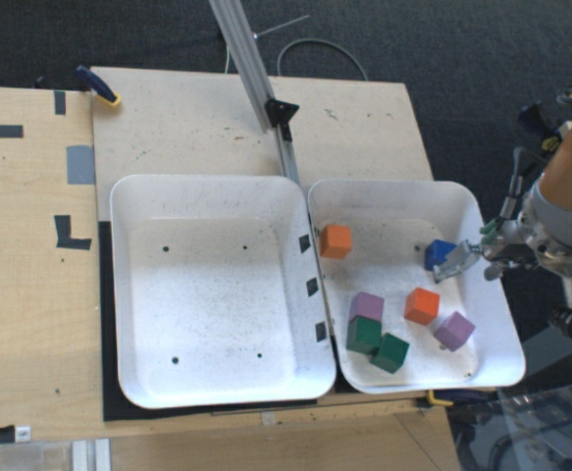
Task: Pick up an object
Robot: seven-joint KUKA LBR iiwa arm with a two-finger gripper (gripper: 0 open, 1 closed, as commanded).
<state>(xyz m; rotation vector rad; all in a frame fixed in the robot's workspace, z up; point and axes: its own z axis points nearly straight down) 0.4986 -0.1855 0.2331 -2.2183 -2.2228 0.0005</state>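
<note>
Gripper [454,261] at right bin [393,196] right side, touching blue block [438,254]; grip state unclear.

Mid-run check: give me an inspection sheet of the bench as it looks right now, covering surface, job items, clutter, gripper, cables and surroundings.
Surface: wooden bench bearing two white bins side by side, left bin and right bin.
Job's things: all in the right bin: blue block, two orange blocks, two purple blocks, two green blocks.
Clutter: blue-and-yellow clamp on the board's far corner.
Grippers: gripper at the right bin's right side, next to the blue block; finger state unclear.
Cables: dark cable loop beyond the board.
Surroundings: dark carpet; slanted metal pole.
</note>
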